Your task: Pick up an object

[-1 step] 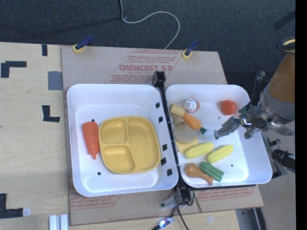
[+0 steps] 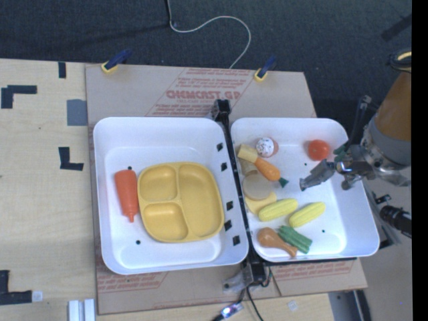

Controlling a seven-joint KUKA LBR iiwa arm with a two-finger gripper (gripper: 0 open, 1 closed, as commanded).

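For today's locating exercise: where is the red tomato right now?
The red tomato sits in the right bin, near its far right corner, just left of the gripper.

I have 1 camera, fixed above the bench and looking down at a slant. It sits far enough back that both bins fit whole: left bin (image 2: 107, 199) and right bin (image 2: 348, 226), side by side across the middle. The far bench edge and dark floor (image 2: 80, 12) lie along the top, the near edge of the cardboard sheet (image 2: 167, 99) at the bottom. The arm (image 2: 394, 119) enters from the right edge.
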